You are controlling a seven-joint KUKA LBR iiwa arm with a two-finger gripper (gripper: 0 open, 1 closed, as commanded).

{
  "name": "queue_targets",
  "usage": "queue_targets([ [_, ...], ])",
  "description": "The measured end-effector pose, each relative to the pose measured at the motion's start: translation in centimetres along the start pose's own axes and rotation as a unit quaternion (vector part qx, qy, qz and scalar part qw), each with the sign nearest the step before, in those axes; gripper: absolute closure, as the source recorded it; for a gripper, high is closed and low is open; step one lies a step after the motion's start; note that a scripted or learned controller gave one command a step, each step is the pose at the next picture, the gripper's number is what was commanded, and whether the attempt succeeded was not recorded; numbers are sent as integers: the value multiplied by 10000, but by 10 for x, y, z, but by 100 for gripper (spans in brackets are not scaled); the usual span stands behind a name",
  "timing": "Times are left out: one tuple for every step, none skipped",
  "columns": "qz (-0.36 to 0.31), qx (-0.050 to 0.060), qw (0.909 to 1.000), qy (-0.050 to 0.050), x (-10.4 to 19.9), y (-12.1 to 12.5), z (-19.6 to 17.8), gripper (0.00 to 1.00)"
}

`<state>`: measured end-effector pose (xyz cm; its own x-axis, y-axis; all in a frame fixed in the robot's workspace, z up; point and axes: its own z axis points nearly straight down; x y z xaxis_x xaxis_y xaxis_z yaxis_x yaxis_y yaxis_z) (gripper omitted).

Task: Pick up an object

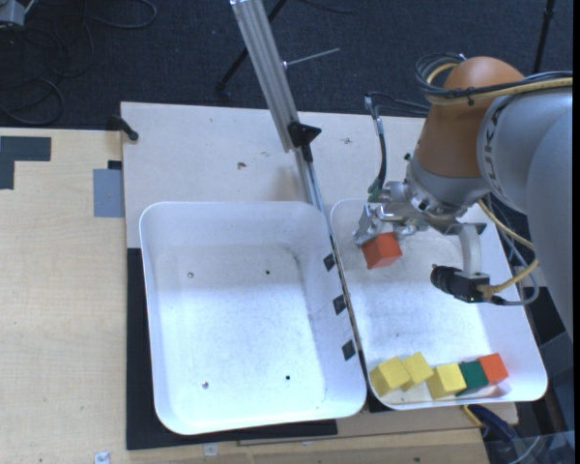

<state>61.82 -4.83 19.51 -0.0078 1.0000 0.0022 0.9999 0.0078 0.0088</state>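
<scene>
Orange block (382, 250) clamped between the jaws (380, 243), above the right bin (522, 336).

Overhead lighting, even and bright. Strong glare washes out the floor of the left shallow white plastic bin (174, 288); detail lost there. Dark carpeted floor (126, 46) at top is underexposed. Soft shadow along the bin divider. Overall slightly soft, low resolution, mild compression noise.
</scene>
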Motion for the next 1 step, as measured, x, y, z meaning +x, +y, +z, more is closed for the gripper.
queue_targets([
  [9,58,10000,6,73,7,6,100],
])
